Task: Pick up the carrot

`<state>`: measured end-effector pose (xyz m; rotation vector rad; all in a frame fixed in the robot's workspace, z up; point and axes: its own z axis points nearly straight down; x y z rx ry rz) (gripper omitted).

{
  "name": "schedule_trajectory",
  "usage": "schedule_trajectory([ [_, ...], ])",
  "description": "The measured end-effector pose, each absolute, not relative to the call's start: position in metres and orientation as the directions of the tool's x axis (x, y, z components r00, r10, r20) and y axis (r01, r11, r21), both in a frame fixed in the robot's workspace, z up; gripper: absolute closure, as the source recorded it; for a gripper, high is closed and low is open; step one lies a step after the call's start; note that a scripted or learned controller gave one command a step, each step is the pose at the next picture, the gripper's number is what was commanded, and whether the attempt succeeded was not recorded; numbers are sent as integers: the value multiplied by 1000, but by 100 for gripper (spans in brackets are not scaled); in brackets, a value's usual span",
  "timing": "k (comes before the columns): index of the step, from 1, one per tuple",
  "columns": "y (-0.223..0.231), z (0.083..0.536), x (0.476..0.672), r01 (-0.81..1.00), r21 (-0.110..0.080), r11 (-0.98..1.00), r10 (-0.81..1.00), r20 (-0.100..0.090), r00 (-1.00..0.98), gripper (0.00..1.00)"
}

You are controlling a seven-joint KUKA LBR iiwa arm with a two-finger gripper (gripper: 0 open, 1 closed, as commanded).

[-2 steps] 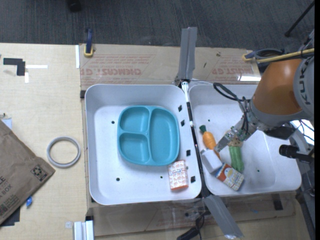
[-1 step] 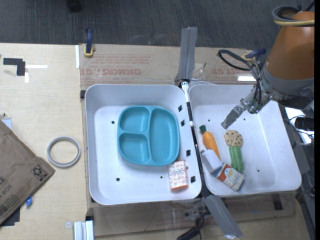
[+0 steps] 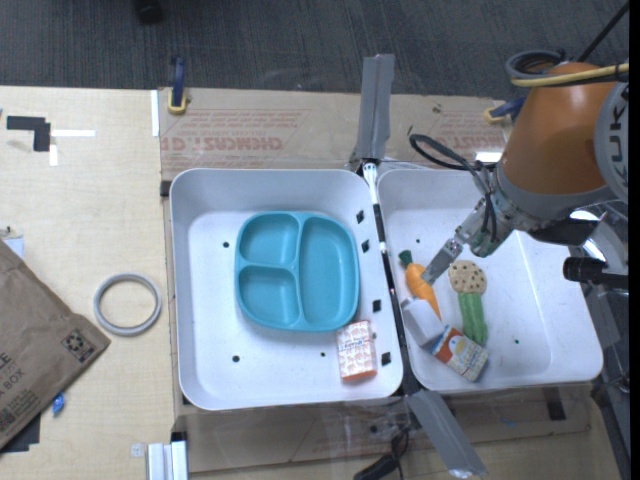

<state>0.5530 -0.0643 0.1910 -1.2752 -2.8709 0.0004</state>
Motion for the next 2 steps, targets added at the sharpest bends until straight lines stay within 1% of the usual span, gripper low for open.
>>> schedule_trajectory([
  [1, -99, 180, 589, 631, 1, 776, 631, -2, -776, 0],
  [2, -98, 105, 575, 496, 4, 868, 496, -5, -868, 0],
])
